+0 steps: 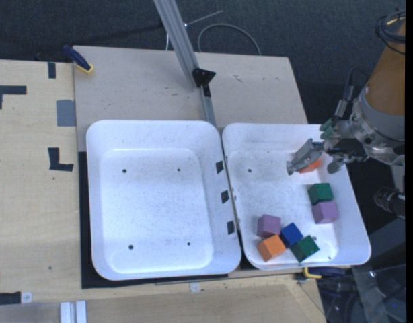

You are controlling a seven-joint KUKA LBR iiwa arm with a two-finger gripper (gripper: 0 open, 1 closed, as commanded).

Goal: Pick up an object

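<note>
Arm (388,79) comes in from the right, gripper (306,160) low over the right bin (260,136), near its back-right corner. A small orange block (311,167) sits right at the fingertips, partly covered by them. Looks like that's the pick target, since the tool is parked directly on it. Can't tell how far the fingers are spread, or whether the block is between them or just beneath; not calling it gripped.

Everything else, located from the orange block at the gripper:
- green block (320,193) just in front of it, toward the camera
- purple block (325,212) touching or nearly touching that green one, further forward
- cluster well forward and a bit left, near the bin's front wall: second purple block (268,225), blue block (291,234), second orange block (271,247), second green block (305,247), all packed against each other

Judgement: going for the lone block makes sense. It has free space on its sides, so fingers can drop around it. The front cluster is too tight for a clean two-finger entry.

Risk: the target is close to the bin's right wall, so the outer finger has little room, and a light block could get nudged instead of clamped.

Left bin (99,140), well left of the target, isn't involved here.
</note>
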